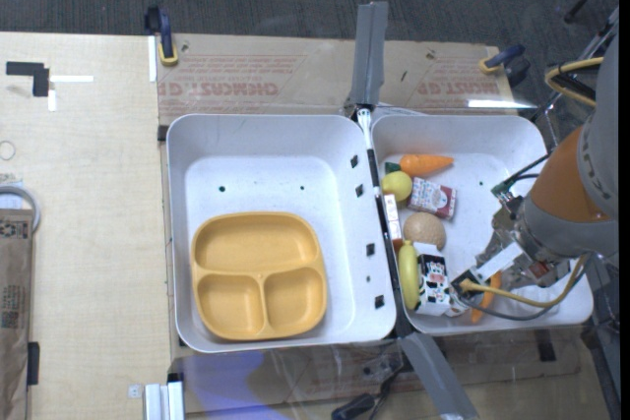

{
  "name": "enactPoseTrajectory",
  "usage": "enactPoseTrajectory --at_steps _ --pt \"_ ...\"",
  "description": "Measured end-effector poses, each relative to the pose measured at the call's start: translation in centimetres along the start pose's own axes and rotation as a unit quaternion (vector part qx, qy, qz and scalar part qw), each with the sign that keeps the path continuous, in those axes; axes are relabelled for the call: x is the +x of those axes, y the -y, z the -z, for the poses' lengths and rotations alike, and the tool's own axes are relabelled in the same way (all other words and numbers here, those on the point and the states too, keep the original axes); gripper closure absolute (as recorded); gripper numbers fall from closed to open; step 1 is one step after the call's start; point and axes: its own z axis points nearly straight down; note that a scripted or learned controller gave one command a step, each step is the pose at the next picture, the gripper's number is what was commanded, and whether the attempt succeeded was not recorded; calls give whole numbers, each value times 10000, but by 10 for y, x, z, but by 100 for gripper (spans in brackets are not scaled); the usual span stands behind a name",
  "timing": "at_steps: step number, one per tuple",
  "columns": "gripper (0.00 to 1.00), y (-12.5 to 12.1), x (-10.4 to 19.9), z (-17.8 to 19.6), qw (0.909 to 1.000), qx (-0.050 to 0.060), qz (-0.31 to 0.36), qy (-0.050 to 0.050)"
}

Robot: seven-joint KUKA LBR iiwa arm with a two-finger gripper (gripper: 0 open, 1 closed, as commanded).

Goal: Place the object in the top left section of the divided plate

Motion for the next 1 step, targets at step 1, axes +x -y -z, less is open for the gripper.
enactPoseTrajectory --at_steps 1 --pt "100 0 0 0 9998 7 -201 0"
